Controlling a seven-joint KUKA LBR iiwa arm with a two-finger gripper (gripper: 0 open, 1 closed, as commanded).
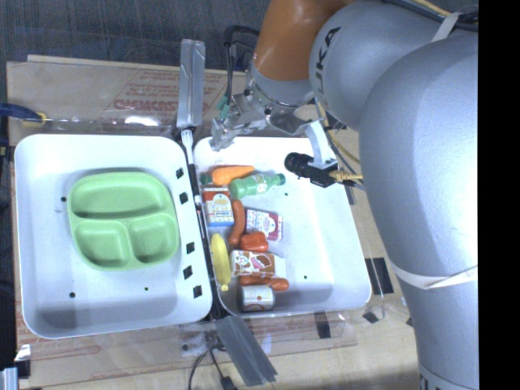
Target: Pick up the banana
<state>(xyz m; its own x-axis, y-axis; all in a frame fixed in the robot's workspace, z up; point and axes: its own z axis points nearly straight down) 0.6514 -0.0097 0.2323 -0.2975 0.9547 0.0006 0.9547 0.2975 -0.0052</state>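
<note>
The banana [220,258] is yellow and lies lengthwise against the left wall of the right bin [341,250], toward the front. My gripper [225,133] hangs over the back left corner of that bin, well behind the banana and apart from it. Nothing shows in the gripper. Between the gripper and the banana lie an orange carrot [231,172] and a small carton [217,206].
The right bin also holds a green bottle [256,184], sausages [236,223], snack packets [262,223], a carton [253,262] and a can [257,297], packed near the banana. A green divided plate [124,218] sits in the left bin [41,299]. The arm's bulk covers the right side.
</note>
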